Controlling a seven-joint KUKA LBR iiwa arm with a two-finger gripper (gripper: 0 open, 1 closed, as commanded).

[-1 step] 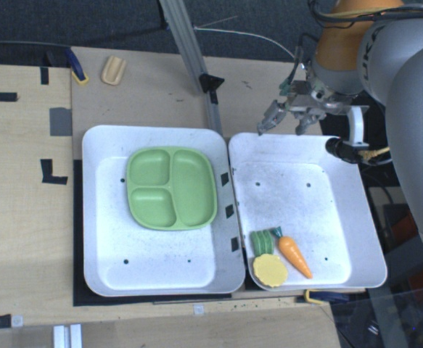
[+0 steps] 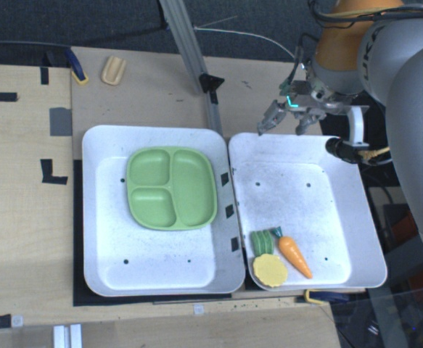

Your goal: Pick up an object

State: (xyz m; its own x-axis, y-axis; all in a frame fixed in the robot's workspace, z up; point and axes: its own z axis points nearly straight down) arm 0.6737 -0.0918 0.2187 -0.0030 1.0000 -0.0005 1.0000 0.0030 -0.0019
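A toy carrot (image 2: 294,255) with a green top lies in the right bin (image 2: 342,194), near its front edge. Touching it on the left are a small green piece (image 2: 261,243) and a yellow round piece (image 2: 270,270) at the bin's front left corner. A green divided plate (image 2: 172,188) rests in the left bin (image 2: 106,230). My gripper (image 2: 287,120) hangs over the back edge of the right bin, far from the toys. Its two fingers are spread apart with nothing between them.
A slanted metal pole (image 2: 189,42) rises behind the bins. A small tan block (image 2: 113,70) and a blue-yellow clip (image 2: 76,65) lie on the bench at the back left. Cables run behind the arm (image 2: 385,56).
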